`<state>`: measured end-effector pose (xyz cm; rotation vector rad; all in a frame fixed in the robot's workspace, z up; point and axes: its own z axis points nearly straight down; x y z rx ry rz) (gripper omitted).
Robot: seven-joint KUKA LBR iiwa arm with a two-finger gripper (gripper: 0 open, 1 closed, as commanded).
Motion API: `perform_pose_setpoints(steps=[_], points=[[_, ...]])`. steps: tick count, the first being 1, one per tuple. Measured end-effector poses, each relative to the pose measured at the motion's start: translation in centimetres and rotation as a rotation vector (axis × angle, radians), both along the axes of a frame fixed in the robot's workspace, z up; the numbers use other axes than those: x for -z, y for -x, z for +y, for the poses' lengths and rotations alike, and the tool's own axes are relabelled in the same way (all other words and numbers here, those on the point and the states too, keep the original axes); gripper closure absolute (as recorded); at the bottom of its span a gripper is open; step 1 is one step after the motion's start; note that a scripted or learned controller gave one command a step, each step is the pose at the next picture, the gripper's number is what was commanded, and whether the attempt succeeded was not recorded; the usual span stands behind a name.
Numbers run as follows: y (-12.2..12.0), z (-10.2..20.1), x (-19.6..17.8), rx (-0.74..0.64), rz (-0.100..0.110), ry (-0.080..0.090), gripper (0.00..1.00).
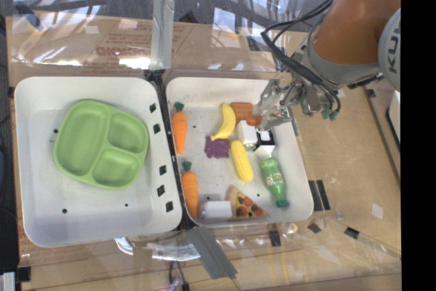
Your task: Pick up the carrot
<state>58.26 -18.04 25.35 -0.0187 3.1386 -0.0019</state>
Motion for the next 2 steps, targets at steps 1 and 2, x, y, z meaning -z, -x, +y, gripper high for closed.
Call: perform_pose_setpoints(steps=[1, 2], points=[[1.2, -0.4, -0.1, -0.036, 0.004, -0.001, 1.00], [4.3, 6.0, -4.9, -0.275, -0.002, 0.001, 1.00]])
